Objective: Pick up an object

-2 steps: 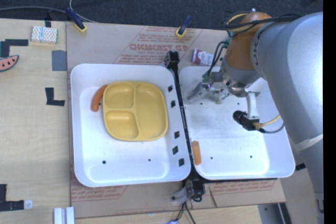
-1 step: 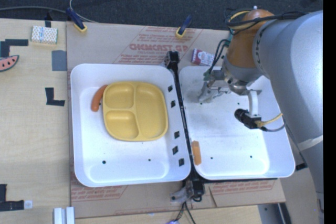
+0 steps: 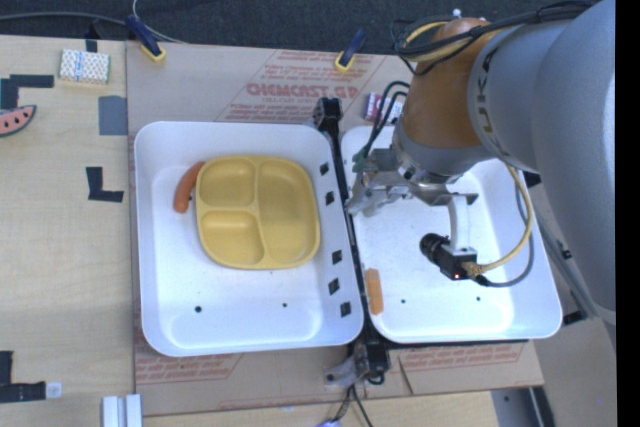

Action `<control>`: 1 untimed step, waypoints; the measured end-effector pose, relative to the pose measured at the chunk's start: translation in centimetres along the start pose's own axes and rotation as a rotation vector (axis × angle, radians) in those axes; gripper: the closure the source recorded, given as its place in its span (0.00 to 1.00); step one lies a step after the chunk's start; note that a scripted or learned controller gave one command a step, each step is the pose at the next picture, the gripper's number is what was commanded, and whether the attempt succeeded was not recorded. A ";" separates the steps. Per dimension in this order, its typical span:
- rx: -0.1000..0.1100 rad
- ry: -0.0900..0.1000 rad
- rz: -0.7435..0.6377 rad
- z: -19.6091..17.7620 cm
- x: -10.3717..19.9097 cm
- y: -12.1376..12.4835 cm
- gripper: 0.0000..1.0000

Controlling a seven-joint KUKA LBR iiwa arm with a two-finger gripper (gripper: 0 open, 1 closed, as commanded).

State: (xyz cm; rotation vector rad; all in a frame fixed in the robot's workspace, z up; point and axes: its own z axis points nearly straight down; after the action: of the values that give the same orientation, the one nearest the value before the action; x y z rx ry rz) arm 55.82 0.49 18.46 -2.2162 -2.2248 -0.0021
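claw low in right bin, no object secured

the arm [image 3: 470, 105] is seen reaching in over the right bin [image 3: 520, 315], with the claw [image 3: 372, 197] lowered near that bin's left wall, close to the divider between the two bins. whether the claw is wide or narrow cannot be told, as its tip is blurred and partly masked by the wrist. nothing is seen held.

candidate objects are noted as follows. a small orange piece [image 3: 373, 291] lies in the right bin against its left wall, nearer the front edge, apart from the claw. a yellow divided plate [image 3: 258, 211] lies in the left bin [image 3: 240, 325], with an orange sausage-shaped item [image 3: 185, 187] touching its left rim.

the step in hand is judged to be the approach or descent, before any grasp. the next move is judged to call for the claw to be carried along the wall toward the orange piece, centred over it, lowered and closed; the nearby wall may hinder one finger.
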 end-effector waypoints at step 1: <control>0.002 -0.001 0.001 0.1 -0.1 -0.1 0.00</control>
State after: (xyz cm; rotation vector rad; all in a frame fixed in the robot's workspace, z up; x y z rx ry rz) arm 55.76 0.39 18.38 -2.2172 -2.2228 0.0011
